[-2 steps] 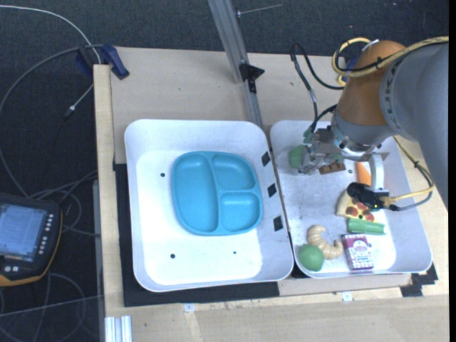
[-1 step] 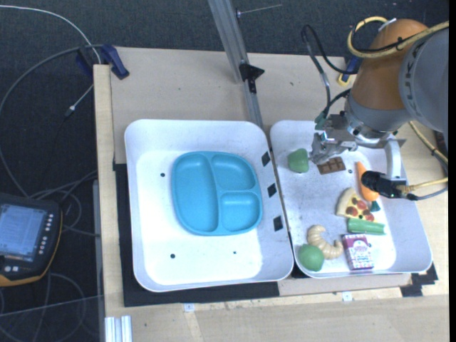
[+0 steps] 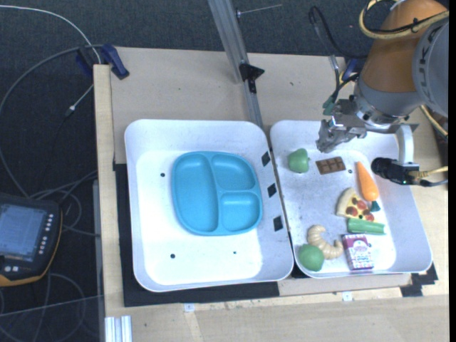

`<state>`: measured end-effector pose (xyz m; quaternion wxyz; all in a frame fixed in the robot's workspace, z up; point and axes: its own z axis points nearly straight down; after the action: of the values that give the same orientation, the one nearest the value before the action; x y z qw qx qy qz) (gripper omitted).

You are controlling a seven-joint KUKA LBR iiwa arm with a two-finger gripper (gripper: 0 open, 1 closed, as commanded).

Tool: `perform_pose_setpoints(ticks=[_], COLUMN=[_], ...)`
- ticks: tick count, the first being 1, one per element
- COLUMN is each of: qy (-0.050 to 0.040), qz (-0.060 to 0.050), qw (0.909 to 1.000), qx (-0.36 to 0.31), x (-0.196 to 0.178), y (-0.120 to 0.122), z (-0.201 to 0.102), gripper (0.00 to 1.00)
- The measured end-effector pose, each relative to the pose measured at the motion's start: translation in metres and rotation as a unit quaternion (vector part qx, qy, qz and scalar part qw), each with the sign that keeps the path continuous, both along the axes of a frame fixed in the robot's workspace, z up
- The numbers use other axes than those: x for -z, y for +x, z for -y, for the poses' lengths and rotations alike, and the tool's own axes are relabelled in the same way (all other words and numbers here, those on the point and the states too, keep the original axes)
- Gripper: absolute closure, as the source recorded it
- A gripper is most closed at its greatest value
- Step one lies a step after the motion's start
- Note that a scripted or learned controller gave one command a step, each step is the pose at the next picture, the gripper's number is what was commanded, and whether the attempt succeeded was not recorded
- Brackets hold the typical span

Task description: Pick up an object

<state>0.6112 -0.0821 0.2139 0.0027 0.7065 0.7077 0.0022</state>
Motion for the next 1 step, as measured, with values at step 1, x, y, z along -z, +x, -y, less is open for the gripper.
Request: perform_pose_setpoints(ticks=[1], qy=[0.0001], qz=[0.0], qw=[1.0], qx=[0.0], x=[-0.0398], y=[0.0013], z=[-0.0002], gripper=[1.0])
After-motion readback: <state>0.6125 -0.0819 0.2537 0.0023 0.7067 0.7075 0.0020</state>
